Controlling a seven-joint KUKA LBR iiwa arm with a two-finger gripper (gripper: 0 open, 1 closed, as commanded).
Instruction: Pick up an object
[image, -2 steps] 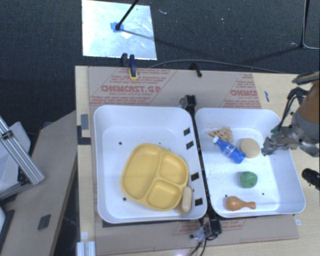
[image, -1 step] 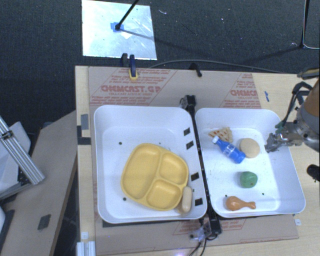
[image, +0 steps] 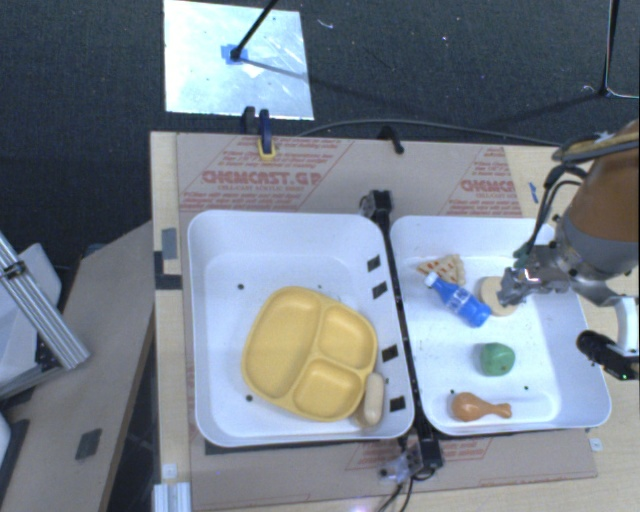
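The gripper (image: 517, 285) sits low in the right bin (image: 570, 415), directly over a tan disc (image: 493, 296) just right of the blue bottle (image: 458, 300); whether it is apart or together cannot be told. No object appears lifted, so the pick seems not yet done: the green ball (image: 495, 358) and drumstick (image: 478, 406) lie below the bottle.

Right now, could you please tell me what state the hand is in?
Hand: over the tan disc in the right bin; open or closed cannot be told.
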